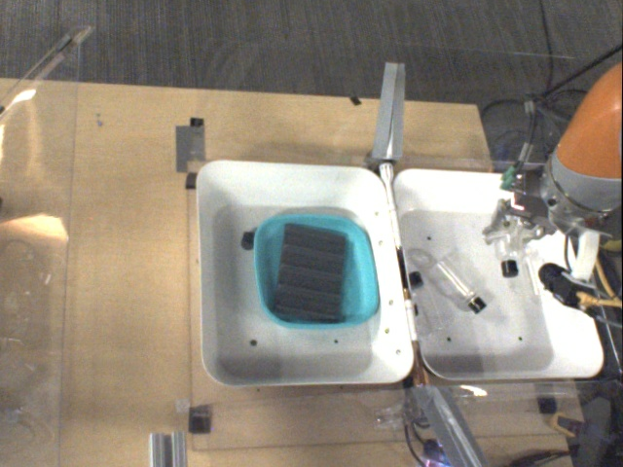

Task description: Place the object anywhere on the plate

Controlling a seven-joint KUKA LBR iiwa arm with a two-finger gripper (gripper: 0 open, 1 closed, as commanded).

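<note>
A teal plate [362, 278] lies in the left bin [222, 261], and a dark grey ridged block [311, 270] rests flat on its middle. In the right bin [506, 353] a clear tube with a black cap [455, 283] lies at a slant on the floor. My gripper [510, 251] hangs over the upper right part of that bin, up and to the right of the tube and apart from it. I see nothing held in it.
A small dark piece [248, 240] sits against the plate's left edge. Another small dark bit [416, 279] lies by the right bin's left wall. Cables [569, 290] hang at the right bin's far right side. A grey bar [389, 115] stands behind the bins.
</note>
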